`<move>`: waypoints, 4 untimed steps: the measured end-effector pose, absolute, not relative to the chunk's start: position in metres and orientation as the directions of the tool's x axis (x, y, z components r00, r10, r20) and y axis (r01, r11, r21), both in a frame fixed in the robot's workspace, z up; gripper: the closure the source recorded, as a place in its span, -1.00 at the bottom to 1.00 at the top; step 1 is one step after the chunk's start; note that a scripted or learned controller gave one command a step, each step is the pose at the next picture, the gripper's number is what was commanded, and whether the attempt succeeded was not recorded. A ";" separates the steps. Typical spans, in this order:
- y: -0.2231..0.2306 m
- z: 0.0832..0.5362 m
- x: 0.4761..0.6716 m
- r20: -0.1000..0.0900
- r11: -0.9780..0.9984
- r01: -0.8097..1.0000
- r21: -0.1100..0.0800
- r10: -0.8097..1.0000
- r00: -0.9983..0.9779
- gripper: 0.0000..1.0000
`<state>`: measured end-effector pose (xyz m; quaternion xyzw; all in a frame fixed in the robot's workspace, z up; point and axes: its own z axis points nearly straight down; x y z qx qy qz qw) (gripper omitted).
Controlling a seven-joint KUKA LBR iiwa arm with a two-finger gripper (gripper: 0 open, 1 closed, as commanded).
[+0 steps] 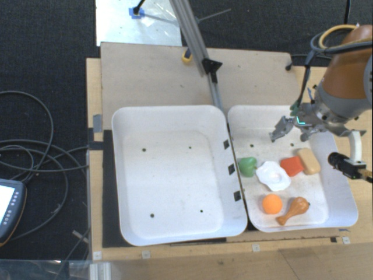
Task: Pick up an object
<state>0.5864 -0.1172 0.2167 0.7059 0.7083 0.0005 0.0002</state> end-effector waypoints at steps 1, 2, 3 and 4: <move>-0.115 0.172 0.593 0.000 0.003 1.000 -0.003 1.000 -0.003 -1.00; -0.107 0.125 0.587 0.001 0.001 1.000 -0.004 1.000 -0.001 -1.00; -0.106 0.089 0.587 0.000 0.001 1.000 -0.002 1.000 -0.001 -1.00; -0.107 0.102 0.589 0.001 0.000 1.000 0.003 1.000 0.000 1.00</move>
